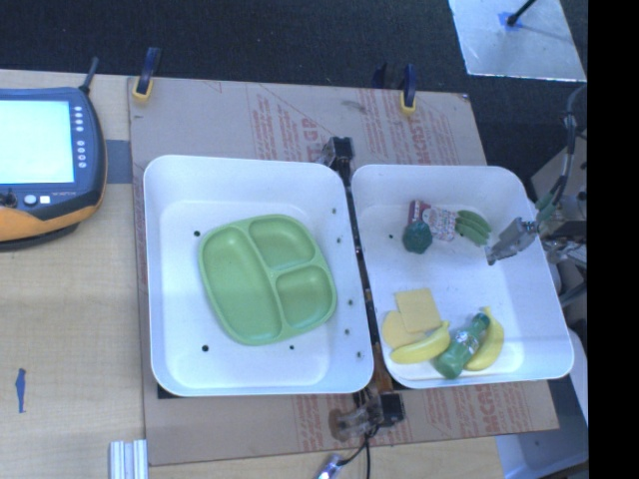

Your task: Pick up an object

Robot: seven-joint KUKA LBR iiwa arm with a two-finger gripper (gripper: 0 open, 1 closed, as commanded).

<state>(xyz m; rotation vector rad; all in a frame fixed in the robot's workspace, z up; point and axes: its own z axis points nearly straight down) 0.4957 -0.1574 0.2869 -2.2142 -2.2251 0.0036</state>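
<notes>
Clamp (364, 417) with trailing cable sits at the near edge of the surface (60, 347), on the seam between the two bins.

Jaws: seen as a grey tip at the right wall of the right bin (539, 307), above its floor and slanting down toward the bin's middle; whether they are spread or pressed together cannot be told; nothing shows between them.

Nearest item: pepper (473, 226), light green, just left of the tip and apart from it; packet (424, 213), red and white, lies beside the pepper at the far side of the bin; ball (417, 237), dark green, touches the packet's near edge.

Near half of the right bin: block (416, 309), yellow and flat, lies left of centre; first banana (419, 347) lies against the block's near edge; bottle (456, 352), green, lies tilted between the first banana and the second banana (487, 345), touching both; all candidate objects rest on the bin floor, none lifted.

Left bin (170, 267): adjoins the right bin; holds one green plate (268, 279) with three compartments, lying flat near the centre.

Both bins rest on a cardboard sheet (300, 118); two blue clips (408, 86) grip its far edge; pendant (45, 163), orange-edged with a bright screen, lies on the surface at far left, well apart from the bins.
</notes>
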